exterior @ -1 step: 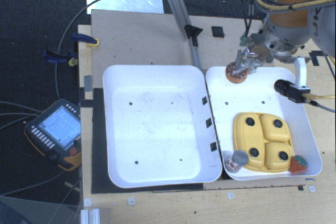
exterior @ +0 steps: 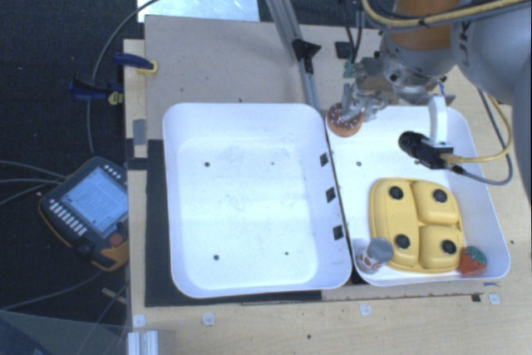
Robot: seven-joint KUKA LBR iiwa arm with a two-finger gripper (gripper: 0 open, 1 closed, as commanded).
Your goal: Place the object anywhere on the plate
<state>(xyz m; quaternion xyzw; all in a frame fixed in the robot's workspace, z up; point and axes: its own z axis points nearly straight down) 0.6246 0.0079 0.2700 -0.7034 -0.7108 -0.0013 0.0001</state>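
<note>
My gripper (exterior: 350, 112) hangs over the far left corner of the right bin (exterior: 478, 170), shut on a small round brown and pink object (exterior: 342, 124) that looks like a doughnut. The object sticks out below the fingertips and overlaps the rim between the two bins. The yellow plate (exterior: 416, 227), with four compartments, lies in the near half of the right bin, well to the near right of the gripper.
A small grey-topped cup (exterior: 376, 253) sits at the plate's near left corner, and a red strawberry (exterior: 474, 259) at its near right. The left bin (exterior: 241, 195) lies beside them. A black connector with a yellow cable (exterior: 424, 149) hangs from the arm over the right bin.
</note>
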